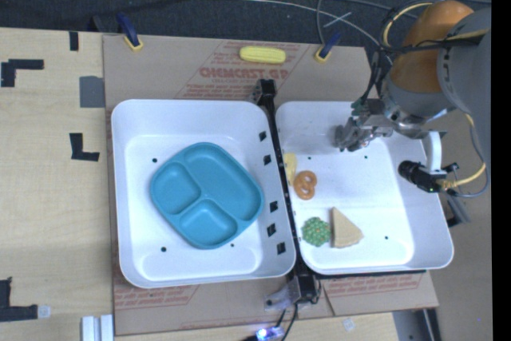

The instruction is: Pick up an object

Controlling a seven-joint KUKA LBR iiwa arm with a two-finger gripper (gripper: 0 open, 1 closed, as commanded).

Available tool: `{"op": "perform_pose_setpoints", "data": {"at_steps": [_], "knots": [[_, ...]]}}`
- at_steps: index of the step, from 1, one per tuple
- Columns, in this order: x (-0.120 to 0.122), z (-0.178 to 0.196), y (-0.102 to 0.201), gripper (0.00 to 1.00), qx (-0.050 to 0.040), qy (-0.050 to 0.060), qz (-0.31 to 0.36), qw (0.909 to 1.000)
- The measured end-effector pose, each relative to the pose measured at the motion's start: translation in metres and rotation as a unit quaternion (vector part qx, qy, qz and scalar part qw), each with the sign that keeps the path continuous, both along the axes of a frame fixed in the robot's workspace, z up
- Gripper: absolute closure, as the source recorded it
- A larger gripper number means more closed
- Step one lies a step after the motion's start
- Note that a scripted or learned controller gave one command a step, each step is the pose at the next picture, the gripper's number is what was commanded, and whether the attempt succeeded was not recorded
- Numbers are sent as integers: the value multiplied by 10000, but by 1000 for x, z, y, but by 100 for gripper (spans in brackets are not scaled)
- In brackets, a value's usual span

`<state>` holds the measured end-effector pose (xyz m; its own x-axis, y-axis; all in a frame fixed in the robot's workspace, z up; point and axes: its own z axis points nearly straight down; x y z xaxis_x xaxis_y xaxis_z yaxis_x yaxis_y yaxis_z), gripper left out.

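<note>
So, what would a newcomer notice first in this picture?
Probably the blue divided plate in the middle of the left bin. Next, the orange-banded arm at the right, its end effector over the right bin, which holds a pretzel, a green piece and a sandwich wedge.

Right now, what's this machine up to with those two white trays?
A robot arm reaches in over the right tray, its gripper hanging above the tray's upper part. It is meant to pick something up. The small things there, a pretzel, a green ball, a tan wedge and a yellow piece, lie apart from it. The left tray holds a blue plate.
</note>
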<state>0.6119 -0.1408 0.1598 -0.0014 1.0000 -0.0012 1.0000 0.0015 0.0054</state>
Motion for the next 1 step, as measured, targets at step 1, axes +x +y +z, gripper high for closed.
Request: {"op": "perform_pose_setpoints", "data": {"at_steps": [1], "knots": [[5, 64, -1, 100, -3, -5, 2, 10000]]}}
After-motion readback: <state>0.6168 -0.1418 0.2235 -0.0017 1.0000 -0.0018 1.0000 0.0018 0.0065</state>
